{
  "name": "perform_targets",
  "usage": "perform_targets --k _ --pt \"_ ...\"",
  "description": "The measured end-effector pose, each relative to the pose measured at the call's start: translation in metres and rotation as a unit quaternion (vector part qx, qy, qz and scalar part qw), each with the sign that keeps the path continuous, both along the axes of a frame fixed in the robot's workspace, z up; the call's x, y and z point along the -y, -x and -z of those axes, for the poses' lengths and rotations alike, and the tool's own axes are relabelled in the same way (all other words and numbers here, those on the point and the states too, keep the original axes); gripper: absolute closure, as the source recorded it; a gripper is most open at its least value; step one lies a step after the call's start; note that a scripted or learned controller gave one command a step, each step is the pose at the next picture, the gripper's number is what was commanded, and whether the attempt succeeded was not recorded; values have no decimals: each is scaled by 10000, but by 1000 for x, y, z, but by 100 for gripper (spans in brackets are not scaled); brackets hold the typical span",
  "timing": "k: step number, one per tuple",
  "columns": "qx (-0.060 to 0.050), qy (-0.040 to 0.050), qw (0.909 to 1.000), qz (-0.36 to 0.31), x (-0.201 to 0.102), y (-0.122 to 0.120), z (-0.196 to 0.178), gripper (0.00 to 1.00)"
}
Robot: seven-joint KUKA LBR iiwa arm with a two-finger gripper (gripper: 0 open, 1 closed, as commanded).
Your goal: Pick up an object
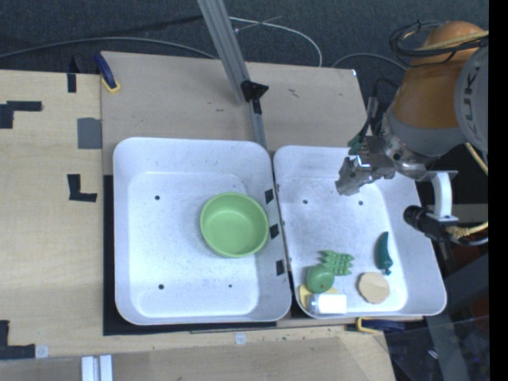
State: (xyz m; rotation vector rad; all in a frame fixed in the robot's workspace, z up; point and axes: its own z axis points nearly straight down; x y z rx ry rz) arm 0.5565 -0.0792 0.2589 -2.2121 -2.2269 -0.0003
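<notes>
My gripper [349, 182] hangs over the far part of the right bin [317, 173], well above and behind the objects. Nothing shows between its fingers. At the near end of that bin lie a green toy [321, 278] with a spiky green piece [336, 261] beside it, a white block [331, 302] on a yellow item, a tan round disc [373, 287] and a dark teal elongated piece [384, 252]. A green bowl [233, 225] sits in the middle of the left bin [143, 173].
A grey pole [226, 42] slants down from the top to the seam between the bins. The arm's orange band and cables fill the upper right. Black clips sit on the bins' shared rim. Wooden bench surface lies to the left.
</notes>
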Motion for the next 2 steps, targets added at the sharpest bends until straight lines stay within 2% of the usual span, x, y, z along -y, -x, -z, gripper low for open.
perform_targets --k 1,2 --pt "-2 4 10000 3 -46 3 0 100" --pt "-10 8 10000 6 -91 4 15 100"
